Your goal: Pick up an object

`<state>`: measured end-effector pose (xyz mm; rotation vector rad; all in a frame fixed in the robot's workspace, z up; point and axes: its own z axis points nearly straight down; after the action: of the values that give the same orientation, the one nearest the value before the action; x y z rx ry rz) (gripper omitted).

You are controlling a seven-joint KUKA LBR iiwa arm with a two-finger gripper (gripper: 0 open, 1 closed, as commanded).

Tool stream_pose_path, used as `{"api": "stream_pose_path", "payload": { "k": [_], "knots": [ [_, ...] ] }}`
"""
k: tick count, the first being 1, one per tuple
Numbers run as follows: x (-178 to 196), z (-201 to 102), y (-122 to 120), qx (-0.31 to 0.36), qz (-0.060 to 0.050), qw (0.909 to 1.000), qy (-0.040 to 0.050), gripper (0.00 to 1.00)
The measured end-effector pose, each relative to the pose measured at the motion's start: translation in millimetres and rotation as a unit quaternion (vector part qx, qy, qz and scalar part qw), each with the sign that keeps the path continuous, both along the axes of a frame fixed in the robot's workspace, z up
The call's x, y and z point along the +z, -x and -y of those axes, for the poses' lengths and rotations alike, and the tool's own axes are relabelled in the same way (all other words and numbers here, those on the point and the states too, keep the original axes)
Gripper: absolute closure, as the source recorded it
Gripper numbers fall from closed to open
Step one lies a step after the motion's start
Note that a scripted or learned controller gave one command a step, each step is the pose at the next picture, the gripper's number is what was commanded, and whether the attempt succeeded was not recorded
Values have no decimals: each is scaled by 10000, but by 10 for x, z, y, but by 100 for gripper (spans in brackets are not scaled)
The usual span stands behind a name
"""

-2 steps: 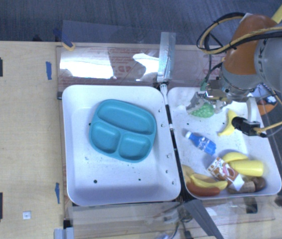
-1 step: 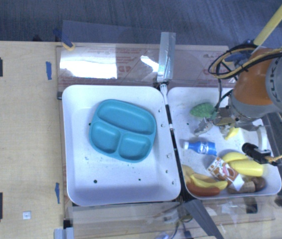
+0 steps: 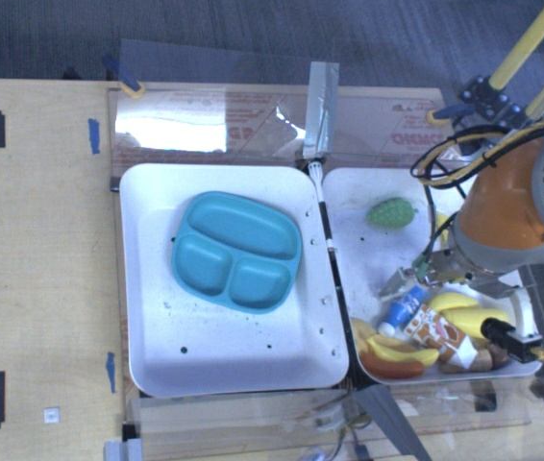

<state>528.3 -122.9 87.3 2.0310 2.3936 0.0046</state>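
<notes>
My gripper [image 3: 414,279] hangs low in the right bin [image 3: 349,257], near its middle, reaching in from the right under the orange-banded wrist. Just below it lies a small blue and white bottle [image 3: 406,310], close to the gripper tip; whether they touch is unclear. A yellow banana [image 3: 457,305] lies to the bottle's right. A brown and orange packet [image 3: 442,336] and a red and yellow fruit-like piece [image 3: 395,355] crowd the bin's near edge. A green fuzzy lump [image 3: 391,212] sits alone at the far side.
The left bin [image 3: 147,286] holds a blue divided plate [image 3: 236,251] near its middle. A ridge [image 3: 326,257] separates the two bins. White floor shows in the right bin between the green lump and the pile.
</notes>
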Motion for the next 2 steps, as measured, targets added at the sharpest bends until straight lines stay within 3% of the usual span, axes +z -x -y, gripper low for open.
{"api": "stream_pose_path", "payload": {
  "k": [1, 2],
  "knots": [
    [281, 69, -92, 131, -22, 9999, 2, 0],
    [3, -242, 459, 863, 34, 9963, 25, 0]
  ]
}}
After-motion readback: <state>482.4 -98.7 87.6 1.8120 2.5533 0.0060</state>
